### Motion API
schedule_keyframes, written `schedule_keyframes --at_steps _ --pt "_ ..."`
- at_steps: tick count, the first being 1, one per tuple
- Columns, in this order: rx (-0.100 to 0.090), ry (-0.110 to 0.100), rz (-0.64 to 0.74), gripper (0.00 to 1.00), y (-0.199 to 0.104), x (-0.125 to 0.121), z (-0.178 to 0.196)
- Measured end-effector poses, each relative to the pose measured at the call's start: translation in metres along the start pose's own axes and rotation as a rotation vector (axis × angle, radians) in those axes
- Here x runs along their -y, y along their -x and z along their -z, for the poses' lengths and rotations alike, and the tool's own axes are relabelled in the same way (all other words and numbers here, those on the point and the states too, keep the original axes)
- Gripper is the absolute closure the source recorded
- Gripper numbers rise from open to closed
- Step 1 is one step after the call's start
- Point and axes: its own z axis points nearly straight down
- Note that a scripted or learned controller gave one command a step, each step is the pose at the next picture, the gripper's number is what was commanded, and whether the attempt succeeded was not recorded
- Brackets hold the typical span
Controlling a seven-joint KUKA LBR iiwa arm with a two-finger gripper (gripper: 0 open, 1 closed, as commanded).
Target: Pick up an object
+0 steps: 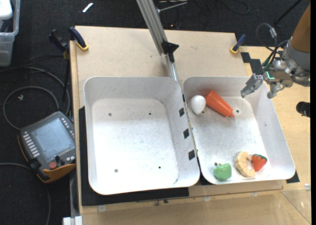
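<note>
The arm is cut off by the right edge, so just its wrist end shows; the green object in the right bin is too small to identify, and so are the pale lumpy piece and the red piece touching it; the clear container is cut by the left and top edges; the screen of the handheld pendant is too blurred to read; the right bin's near rim overlaps the left bin at the corner.
</note>
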Motion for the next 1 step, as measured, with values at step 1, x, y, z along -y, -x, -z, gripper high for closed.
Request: schedule_keyframes --at_steps 1 --pt "0.001 0.002 0.001 0.00 -0.0002 -0.0003 0.0019"
